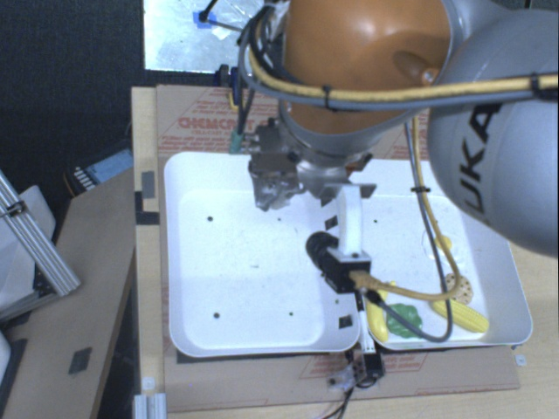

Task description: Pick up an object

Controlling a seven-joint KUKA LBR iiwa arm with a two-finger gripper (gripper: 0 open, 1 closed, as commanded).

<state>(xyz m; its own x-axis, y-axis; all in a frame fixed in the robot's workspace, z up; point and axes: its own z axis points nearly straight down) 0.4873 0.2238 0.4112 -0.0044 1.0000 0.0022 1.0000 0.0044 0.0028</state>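
Progress looks slight: nothing is seen lifted. The gripper [278, 190] hangs at frame centre over the upper edge of the left bin [188, 260], and whether it is wide, narrow or holding anything cannot be told. Yellow pieces [470, 319] and a green object [403, 318] lie in the right bin [515, 308], lower right, apparently not yet taken.

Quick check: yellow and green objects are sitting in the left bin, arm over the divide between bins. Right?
Not quite. In the camera view the yellow object and the green object lie in the right bin, near its front edge, not in the left bin. The arm does hang over the divide between the bins.
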